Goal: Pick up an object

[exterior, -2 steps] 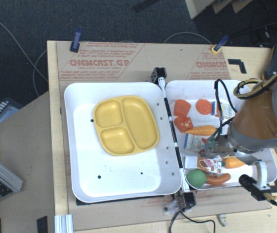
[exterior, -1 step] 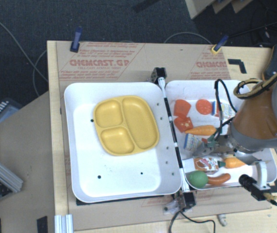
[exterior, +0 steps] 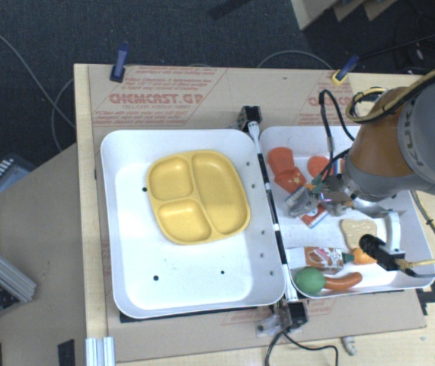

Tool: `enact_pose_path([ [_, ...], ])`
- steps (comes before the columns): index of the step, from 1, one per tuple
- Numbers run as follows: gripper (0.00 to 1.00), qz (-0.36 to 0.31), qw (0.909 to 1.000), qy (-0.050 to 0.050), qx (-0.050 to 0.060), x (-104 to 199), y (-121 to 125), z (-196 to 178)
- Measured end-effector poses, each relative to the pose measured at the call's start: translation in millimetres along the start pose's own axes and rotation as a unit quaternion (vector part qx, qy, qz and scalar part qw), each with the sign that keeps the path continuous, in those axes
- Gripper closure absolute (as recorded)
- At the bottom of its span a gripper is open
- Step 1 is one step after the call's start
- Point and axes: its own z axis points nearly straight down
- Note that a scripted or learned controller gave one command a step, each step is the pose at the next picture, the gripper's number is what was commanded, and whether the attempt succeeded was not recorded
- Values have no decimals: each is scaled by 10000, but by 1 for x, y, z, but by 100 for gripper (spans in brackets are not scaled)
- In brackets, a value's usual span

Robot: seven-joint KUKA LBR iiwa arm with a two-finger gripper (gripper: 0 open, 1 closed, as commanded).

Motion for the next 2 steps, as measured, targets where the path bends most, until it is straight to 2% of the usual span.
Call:
enact_pose_path([
  [1,100,4,10000,-4,-2,0,0,-9],
  [2,100,-1,10000,2,-6,58,25,-100],
])
